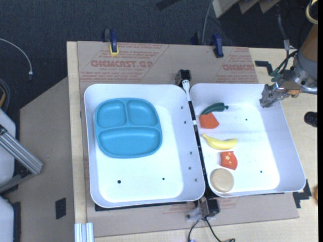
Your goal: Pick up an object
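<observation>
Nothing is lifted yet: the tool [267,96] is hovering over the right bin's [282,135] far right corner, jaw state unreadable at this size, while the banana [220,142] is lying near that bin's left wall.

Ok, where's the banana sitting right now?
In the right bin, near its left wall: the banana lies between the carrot above and strawberry below.

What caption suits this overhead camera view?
Gripper over right bin holding toy foods; blue plate in left bin.
</observation>
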{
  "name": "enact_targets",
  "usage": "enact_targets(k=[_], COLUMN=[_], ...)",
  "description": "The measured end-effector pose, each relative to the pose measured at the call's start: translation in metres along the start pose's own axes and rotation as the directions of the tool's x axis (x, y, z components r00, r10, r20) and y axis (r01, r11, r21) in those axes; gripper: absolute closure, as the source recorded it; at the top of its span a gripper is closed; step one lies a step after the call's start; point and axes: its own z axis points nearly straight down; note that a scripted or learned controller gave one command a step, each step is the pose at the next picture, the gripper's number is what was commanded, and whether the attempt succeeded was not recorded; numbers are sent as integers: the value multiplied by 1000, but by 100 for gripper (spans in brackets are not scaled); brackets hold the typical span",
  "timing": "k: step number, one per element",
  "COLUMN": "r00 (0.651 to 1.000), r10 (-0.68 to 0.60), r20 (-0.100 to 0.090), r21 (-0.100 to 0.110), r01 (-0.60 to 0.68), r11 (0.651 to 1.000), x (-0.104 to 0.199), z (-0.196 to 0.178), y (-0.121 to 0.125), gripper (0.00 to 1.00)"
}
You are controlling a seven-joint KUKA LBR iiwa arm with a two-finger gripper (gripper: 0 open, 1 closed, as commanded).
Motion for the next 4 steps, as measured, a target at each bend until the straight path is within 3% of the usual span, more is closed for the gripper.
enact_targets(k=[4], r00=[1000], r10=[0], r20=[1], r21=[-2], r01=[0], r11=[1000], x=[209], z=[12], y=[29], gripper=[100])
